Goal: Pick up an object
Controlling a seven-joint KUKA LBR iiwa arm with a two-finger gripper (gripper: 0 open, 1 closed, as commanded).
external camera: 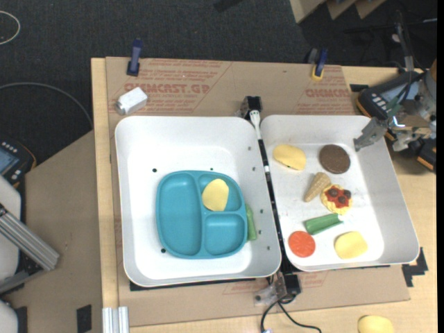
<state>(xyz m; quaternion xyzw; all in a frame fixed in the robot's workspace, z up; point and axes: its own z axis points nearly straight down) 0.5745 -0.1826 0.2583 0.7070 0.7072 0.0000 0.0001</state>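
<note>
Camera view, read from the left: the left bin holds a teal divided plate with a pale yellow piece lying in its upper right compartment, and a green sliver just beside the plate's right edge. The right bin carries the loose toy food: a yellow piece, a brown disc, a cone, a small pizza slice, a green pod, a red round and a yellow block (all lying flat on the bin floor). At the far right the pincer sits by the bin's upper right rim, apart from every item; it is too blurred and small to say whether it is spread or closed, though nothing seems to be in it. By my reading no pick is made yet: approach, descent, grasp and lift all remain.
</note>
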